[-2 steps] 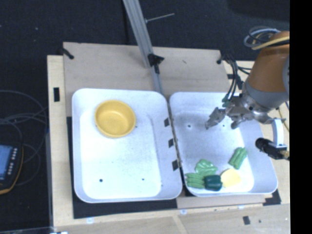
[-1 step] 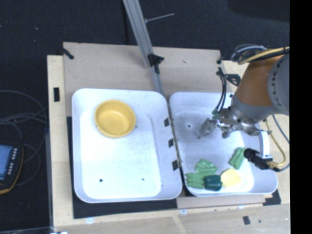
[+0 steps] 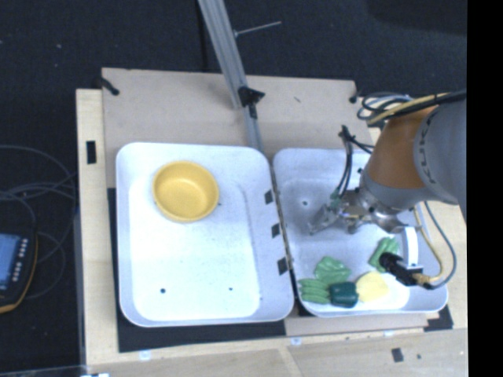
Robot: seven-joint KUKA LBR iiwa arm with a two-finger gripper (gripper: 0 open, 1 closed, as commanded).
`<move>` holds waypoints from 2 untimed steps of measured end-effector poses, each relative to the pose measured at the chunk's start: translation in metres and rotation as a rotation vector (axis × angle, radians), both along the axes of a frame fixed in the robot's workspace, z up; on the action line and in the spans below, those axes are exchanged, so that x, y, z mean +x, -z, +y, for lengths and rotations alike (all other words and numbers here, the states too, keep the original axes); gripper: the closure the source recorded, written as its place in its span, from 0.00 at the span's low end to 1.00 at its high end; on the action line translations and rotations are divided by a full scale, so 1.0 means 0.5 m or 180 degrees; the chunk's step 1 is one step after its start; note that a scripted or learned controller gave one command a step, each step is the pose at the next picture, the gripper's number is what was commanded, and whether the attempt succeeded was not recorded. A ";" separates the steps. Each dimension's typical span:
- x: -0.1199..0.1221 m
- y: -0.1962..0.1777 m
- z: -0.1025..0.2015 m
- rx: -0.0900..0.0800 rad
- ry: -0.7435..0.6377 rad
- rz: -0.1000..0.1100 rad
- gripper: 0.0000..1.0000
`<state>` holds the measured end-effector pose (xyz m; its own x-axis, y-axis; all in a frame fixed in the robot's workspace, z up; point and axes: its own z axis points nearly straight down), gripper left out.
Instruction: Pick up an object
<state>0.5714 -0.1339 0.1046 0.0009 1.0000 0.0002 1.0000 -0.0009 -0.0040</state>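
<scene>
Gripper [image 3: 328, 217] fingers were seen spread apart, with nothing held, low over bare floor in the right bin [image 3: 295, 171]. A yellow bowl [image 3: 186, 191] was left in the left bin [image 3: 134, 234]. Approach was judged underway; next, green pieces [image 3: 330, 270] (shapes unclear) and a yellow lump [image 3: 374, 287] near the front wall needed reaching.

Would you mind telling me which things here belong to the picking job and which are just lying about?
Belonging to the job:
- hand, low in the right bin
- green pieces, dark teal block, yellow object and green item, all candidates in that bin

Just lying about:
- yellow bowl in the left bin
- handheld device off the bench
</scene>
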 end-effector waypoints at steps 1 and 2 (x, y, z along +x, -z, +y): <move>0.003 -0.026 -0.001 0.0000 0.0004 -0.0018 1.00; 0.004 -0.152 -0.004 -0.0004 -0.0002 -0.0033 1.00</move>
<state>0.5736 -0.1357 0.1808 0.0003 1.0000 -0.0011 1.0000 -0.0003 0.0063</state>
